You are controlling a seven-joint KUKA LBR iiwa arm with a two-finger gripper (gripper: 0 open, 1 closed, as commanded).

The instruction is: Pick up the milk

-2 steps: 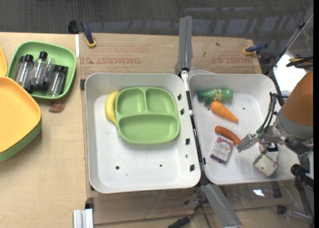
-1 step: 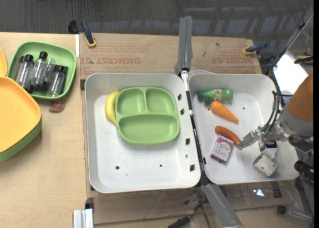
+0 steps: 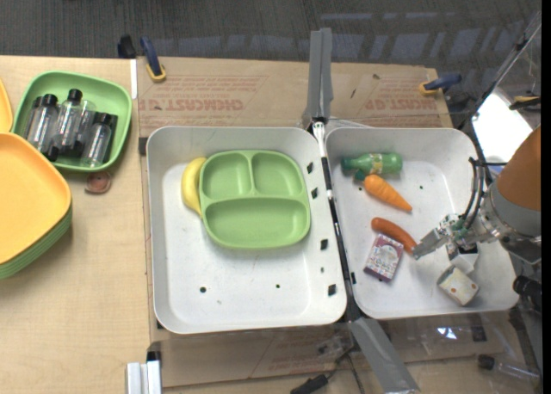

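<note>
The milk (image 3: 458,286) is a small white carton lying tilted near the front right corner of the right bin (image 3: 405,136). My gripper (image 3: 433,243) hangs just above and to the left of it, over the bin floor, between the carton and a red sausage (image 3: 393,231). Nothing shows in the gripper. The arm's orange band (image 3: 527,179) comes in from the right edge.
The right bin also holds a green bottle (image 3: 372,163), a carrot (image 3: 386,193) and a purple packet (image 3: 383,258). The left bin (image 3: 172,246) holds a green divided plate (image 3: 255,199) and a banana (image 3: 188,184). A green tray of bottles (image 3: 73,121) and orange plates (image 3: 30,207) sit far left.
</note>
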